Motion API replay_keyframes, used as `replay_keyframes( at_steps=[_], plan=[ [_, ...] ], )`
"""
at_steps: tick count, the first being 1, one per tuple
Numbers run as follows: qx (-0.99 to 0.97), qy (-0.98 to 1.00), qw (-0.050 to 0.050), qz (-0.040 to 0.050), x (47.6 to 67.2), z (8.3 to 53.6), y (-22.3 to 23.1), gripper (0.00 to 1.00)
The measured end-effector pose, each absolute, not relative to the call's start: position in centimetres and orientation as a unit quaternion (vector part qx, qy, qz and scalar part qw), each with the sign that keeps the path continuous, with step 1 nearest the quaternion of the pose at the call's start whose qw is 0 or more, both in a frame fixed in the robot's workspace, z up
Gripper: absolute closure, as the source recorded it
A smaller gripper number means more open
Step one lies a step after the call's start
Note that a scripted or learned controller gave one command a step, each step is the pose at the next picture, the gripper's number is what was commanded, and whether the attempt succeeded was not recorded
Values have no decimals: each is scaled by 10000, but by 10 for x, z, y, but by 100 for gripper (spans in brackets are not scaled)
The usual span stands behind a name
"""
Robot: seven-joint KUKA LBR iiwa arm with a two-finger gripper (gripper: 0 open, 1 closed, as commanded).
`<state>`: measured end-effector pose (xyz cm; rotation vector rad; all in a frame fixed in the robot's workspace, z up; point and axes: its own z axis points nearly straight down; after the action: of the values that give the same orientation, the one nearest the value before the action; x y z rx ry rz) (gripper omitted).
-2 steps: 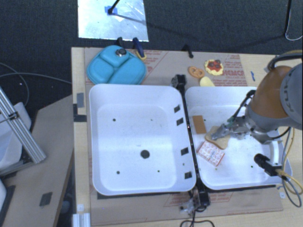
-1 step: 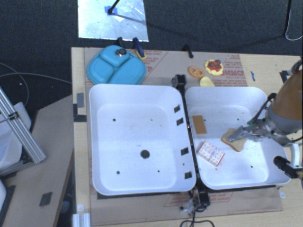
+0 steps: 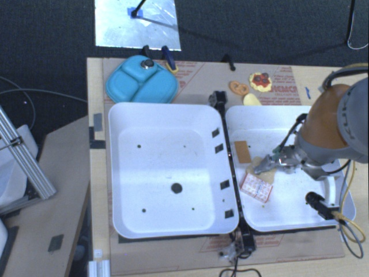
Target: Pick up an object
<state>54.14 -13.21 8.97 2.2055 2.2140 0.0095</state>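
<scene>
The arm (image 3: 331, 123) comes in from the right and reaches down into the right bin (image 3: 288, 212). Its claw (image 3: 264, 165) is low in that bin, near the wall between the two bins. It is too small and blurry to tell how far open the claw is, or if it holds anything. Right under the tip is a tan thing (image 3: 254, 171), and the claw looks close to it or touching it. Just below that lies a flat pink and white packet (image 3: 256, 187), tilted on the bin floor. A brown card (image 3: 242, 152) lies a bit above, near the dividing wall. The left bin (image 3: 167, 172) has a small dark round thing (image 3: 176, 188) in it. Behind the bins on the surface (image 3: 196, 74) sit a blue lidded dish (image 3: 142, 81) and some little toy foods (image 3: 253, 85).
</scene>
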Motion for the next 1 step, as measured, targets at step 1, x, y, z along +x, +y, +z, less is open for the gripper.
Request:
replay_keyframes(
  at_steps=[1],
  plan=[
    [7048, 7093, 57, 81, 518, 91, -186, 0]
  ],
)
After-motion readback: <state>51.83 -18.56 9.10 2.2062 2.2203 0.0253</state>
